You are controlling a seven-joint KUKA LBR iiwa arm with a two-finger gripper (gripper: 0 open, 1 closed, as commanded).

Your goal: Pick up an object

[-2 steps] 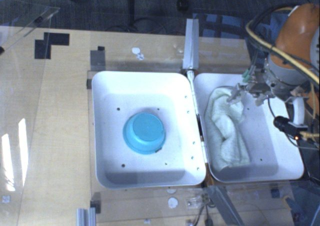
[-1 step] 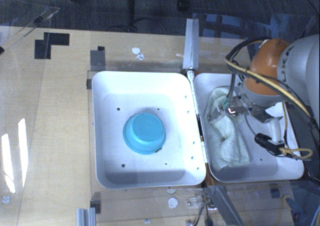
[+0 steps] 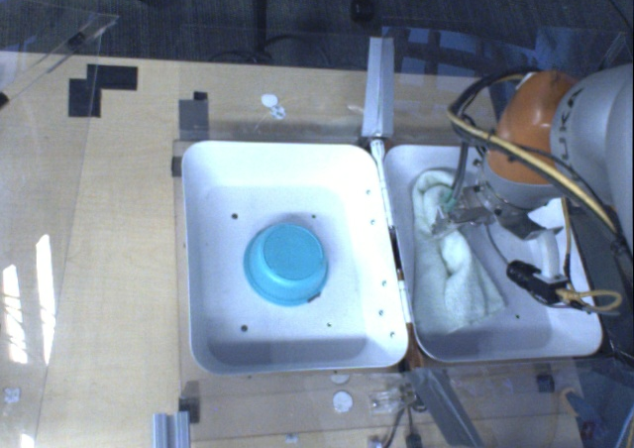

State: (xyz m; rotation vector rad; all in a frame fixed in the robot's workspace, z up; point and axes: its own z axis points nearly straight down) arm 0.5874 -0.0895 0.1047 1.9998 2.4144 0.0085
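Grasp step, by the look of it. End effector (image 3: 448, 215) low in right bin (image 3: 555, 342), over white towel (image 3: 451, 273); finger state impossible to tell. Blue bowl (image 3: 286, 263) upside down in left bin (image 3: 213, 178). Next, likely: firm pinch on cloth, then straight lift.

We see a sky-blue bowl (image 3: 286, 264) in the left white bin (image 3: 213, 188), and a white, fluffy towel (image 3: 451, 263) in the right white bin (image 3: 565, 337). The table (image 3: 99, 268) is pale wood with black angular marks (image 3: 97, 85). The arm (image 3: 594, 129) is grey with an orange band (image 3: 530, 124).
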